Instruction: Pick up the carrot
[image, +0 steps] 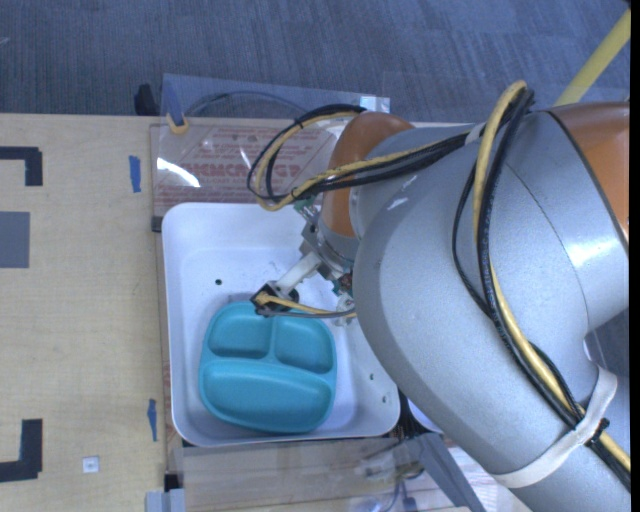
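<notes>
My gripper (336, 284) hangs low over the back right part of the left white bin (190, 270), just behind the far right corner of a teal divided plate (268, 366). The big grey arm (480, 300) with its orange band (372, 135) reaches in from the right and covers most of the gripper from above. The arm also hides the right side of this bin and everything further right.
The teal plate with its three compartments fills the front half of the left bin. A clear plastic sheet (230, 165) and looped cables (290, 150) lie behind the bin. The wooden bench (75, 300) stretches to the left, with black marks on it.
</notes>
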